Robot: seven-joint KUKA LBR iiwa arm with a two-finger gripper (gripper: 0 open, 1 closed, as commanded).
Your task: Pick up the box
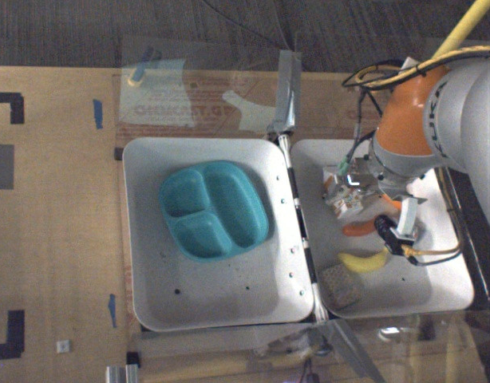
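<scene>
We look down on a tan counter that carries two shallow white bins side by side. The left bin holds a teal divided plate with three compartments, lying a little above the middle of the bin and turned at a slant.

The right bin holds the smaller things. The arm, grey with its orange band, comes in from the right edge and bends down over the upper part of this bin. Its gripper sits low over the bin's upper left area, right at a small box with white and reddish faces. The box lies near the bin's left wall, and the gripper overlaps its upper right side. We cannot tell whether the gripper is open or closed, nor whether the box is in its grasp, since the wrist hides that spot.

Just below the box lies an orange carrot-shaped piece, and below that a yellow banana, both near the bin's middle. A grey speckled sponge-like block rests near the bin's lower left corner. A black cable with a dark plug hangs beside the wrist, to the right of the carrot-shaped piece.
</scene>
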